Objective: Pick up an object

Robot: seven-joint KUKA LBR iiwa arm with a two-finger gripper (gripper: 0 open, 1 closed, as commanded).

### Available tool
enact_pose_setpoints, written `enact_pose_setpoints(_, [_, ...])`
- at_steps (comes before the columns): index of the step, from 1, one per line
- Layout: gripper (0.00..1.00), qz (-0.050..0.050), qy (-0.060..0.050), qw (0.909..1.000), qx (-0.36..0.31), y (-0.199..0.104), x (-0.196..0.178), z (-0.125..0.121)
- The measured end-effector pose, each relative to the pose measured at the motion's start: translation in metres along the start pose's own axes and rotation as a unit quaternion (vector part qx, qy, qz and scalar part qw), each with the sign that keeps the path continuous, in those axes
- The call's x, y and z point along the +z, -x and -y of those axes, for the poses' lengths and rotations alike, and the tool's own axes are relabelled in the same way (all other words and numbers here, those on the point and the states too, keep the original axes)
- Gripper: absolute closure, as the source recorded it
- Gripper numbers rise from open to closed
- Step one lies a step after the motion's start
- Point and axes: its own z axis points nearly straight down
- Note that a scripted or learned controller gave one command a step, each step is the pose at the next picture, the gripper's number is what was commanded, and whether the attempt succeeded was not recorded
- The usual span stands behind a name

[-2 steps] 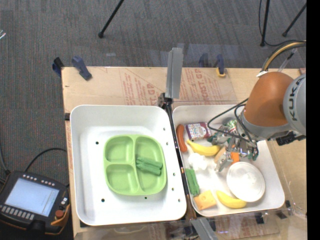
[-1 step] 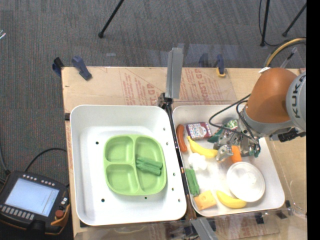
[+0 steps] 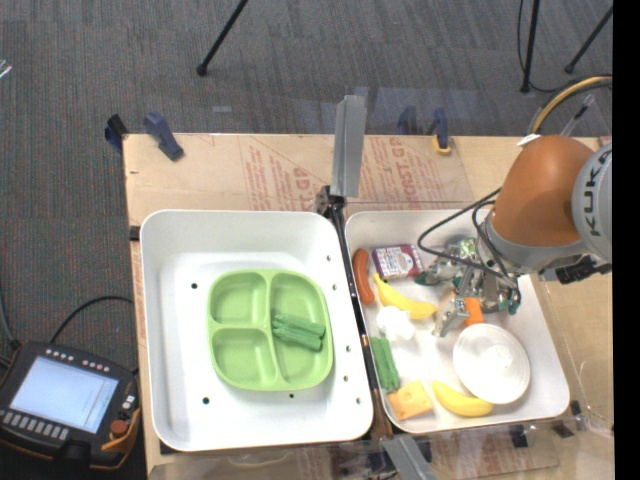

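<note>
While the gripper (image 3: 462, 313) hangs low over the right bin (image 3: 551, 363), a small orange object (image 3: 472, 310) sits right at its fingertips, seemingly between them, though the grey linkage crowds that spot too closely to say whether the fingers are closed on it or merely standing beside it; how wide they stand I cannot tell. Just to the gripper's left lies a yellow banana (image 3: 403, 299), its long axis slanting from upper left down to lower right, so that its lower end points toward the fingertips. Immediately below the gripper rests a white bowl (image 3: 491, 362), close by. Farther off, down and to the left, are a second banana (image 3: 460, 399) and a cheese wedge (image 3: 410, 401). By my judgement the coming move turns on the orange piece: it lies nearly under the fingers, so a lift would show whether it comes along, while the banana would call for a short shift leftward
</note>
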Motion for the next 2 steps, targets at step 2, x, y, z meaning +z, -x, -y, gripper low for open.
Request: enact_pose_setpoints(2, [1.0,-0.004,-0.001,0.9996,-0.028,-0.117,-0.014,-0.004])
